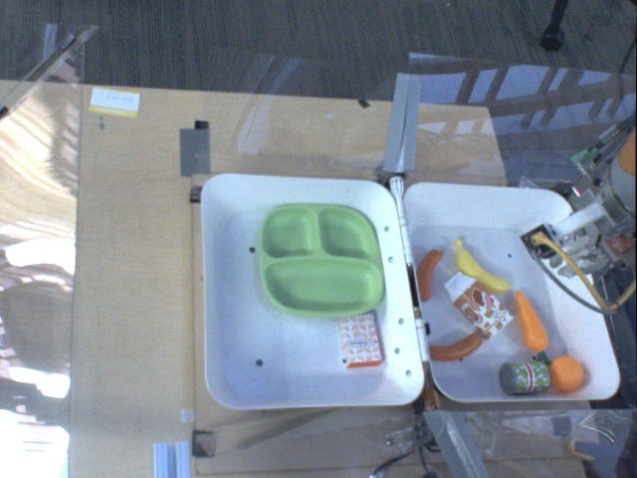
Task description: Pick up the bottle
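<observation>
Near edge, right bin: bottle lies on its side in the near right corner, close to the front wall. Green body with a printed label. Long axis runs roughly across the view, left to right, about parallel to the front wall. One end faces the orange, which sits just beside it on the right, touching or nearly so. The other end, darker, faces left toward the bin's middle. Which end is the cap cannot be told.

One step further in: carrot lies just behind the bottle, set at a slant. A reddish sausage lies curved to the left of the bottle, apart from it. Behind the sausage is a white and brown packet, then a banana just beyond the packet. A second sausage lies near the left wall.

Left bin: small red-patterned card near the front right. Its far edge meets the near rim of the green divided plate behind it.

Arm: enters over the far right part of the right bin, well apart from the bottle. Whether the jaws are open or closed cannot be told. Nothing is seen held.

Far side: tabletop carries a grey upright post behind the seam between the bins, and a yellow label at far left.
</observation>
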### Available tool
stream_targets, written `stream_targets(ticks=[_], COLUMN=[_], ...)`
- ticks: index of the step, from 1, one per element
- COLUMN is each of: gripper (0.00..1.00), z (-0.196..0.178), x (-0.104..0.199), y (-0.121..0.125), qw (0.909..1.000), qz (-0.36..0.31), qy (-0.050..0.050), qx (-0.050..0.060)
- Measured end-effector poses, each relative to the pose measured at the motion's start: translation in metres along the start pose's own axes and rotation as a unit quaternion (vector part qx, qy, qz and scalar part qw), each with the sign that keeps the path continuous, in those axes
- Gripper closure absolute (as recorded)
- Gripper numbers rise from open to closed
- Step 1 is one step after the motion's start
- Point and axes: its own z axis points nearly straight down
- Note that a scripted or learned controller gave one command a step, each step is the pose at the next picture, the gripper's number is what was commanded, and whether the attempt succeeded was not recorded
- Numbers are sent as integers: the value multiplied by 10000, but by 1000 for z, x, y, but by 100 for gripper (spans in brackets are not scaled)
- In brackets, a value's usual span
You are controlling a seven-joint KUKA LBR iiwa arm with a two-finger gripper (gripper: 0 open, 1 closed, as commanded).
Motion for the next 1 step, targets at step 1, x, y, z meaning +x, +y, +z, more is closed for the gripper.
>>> stream_targets(ticks=[1], gripper=[100], z=[83], x=[95], y=[79], qw=[9997], qz=[239], qy=[-20], qx=[8])
